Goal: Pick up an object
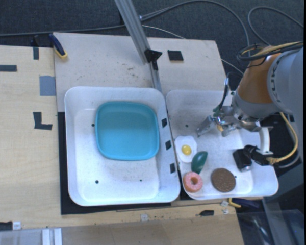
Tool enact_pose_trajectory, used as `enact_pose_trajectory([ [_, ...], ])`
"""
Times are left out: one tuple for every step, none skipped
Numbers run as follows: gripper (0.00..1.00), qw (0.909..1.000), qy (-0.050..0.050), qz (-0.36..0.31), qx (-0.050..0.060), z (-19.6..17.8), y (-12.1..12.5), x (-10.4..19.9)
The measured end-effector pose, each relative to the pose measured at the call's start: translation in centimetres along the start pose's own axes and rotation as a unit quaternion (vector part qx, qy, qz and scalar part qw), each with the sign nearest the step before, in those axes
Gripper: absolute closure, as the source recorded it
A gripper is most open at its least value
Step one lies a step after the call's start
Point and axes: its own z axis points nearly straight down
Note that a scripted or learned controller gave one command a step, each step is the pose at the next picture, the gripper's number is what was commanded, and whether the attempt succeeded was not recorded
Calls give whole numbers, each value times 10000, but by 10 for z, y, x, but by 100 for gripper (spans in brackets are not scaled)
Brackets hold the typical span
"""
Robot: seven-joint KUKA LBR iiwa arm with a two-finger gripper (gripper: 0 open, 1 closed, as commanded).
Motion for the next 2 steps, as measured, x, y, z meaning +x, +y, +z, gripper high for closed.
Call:
enact_pose_trajectory([
  [0,10000,-7,0,-23,32,0,0],
  [100,10000,-14,1,-37,20,1,-1],
])
